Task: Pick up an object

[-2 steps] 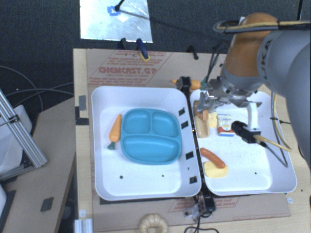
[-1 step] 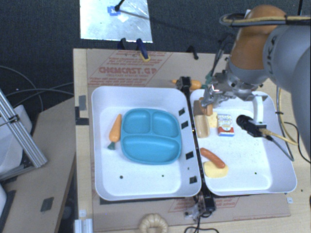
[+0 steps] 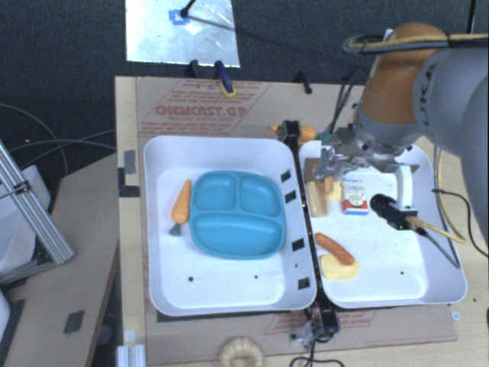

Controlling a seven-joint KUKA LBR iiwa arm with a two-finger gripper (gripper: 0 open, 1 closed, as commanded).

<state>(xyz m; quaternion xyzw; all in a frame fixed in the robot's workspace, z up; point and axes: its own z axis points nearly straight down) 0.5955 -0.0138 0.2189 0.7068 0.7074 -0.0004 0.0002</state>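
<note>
My gripper [image 3: 327,167] hangs over the back left corner of the right bin [image 3: 397,281]. Directly below it a tan, bread-like block [image 3: 316,197] lies along the divider side, touching or nearly touching the gripper's tip. A small white, red and blue carton [image 3: 354,196] sits just to the right of the gripper. Nearer the front lie an orange-red sausage [image 3: 335,248] and a pale yellow piece [image 3: 338,268] beside it. In the left bin [image 3: 229,293] an orange carrot [image 3: 181,202] lies to the left of a blue divided plate [image 3: 237,213].
The grey arm with its orange band [image 3: 397,82] covers the right bin's back right. A black part on a white bracket [image 3: 390,209] and a yellow cable [image 3: 435,229] hang over that bin. A small orange item [image 3: 306,134] lies behind the bins. A foil sheet [image 3: 182,21] lies beyond the bench.
</note>
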